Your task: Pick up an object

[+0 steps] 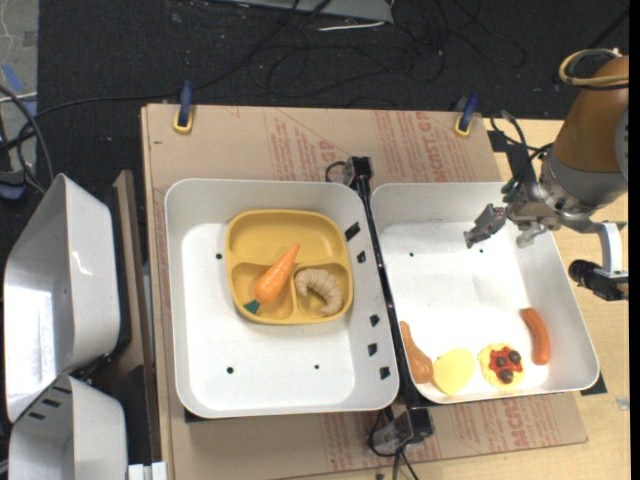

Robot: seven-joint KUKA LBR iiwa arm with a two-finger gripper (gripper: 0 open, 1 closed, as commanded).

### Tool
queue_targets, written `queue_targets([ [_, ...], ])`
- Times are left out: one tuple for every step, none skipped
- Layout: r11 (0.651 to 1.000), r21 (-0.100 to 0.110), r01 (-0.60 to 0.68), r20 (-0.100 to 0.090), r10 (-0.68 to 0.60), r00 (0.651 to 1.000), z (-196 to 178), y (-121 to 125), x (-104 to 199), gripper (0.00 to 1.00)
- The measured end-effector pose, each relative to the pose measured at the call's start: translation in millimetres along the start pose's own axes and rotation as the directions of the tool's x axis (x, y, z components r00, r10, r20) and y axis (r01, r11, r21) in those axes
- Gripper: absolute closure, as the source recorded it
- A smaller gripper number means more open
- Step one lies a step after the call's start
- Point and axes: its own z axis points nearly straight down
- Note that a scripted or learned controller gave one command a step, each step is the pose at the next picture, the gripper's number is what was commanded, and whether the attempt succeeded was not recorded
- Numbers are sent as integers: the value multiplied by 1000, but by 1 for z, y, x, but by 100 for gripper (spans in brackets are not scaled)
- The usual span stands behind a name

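While the gripper [492, 223] hovers over the right bin [440, 298] with its jaws apart and holding nothing, a sausage [537, 334] lies near the bin's right wall.

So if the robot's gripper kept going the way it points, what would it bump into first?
Probably the bare white floor of the right bin. The gripper points down and left, away from the toy food; depth is hard to judge.

bench [300, 133]: left bin [200, 368] beside right bin [450, 258] | left bin: divided plate [285, 230] in far half | plate: carrot [276, 274] in left compartment, shrimp [320, 290] right of it | right bin near edge, left to right: drumstick [415, 353], round slice [453, 369], tart [501, 363], sausage [538, 334] | tool [500, 223] over right bin's far part
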Motion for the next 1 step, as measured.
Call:
queue_targets([
  [1000, -1, 4, 0, -4, 1000, 61, 7, 3, 0],
])
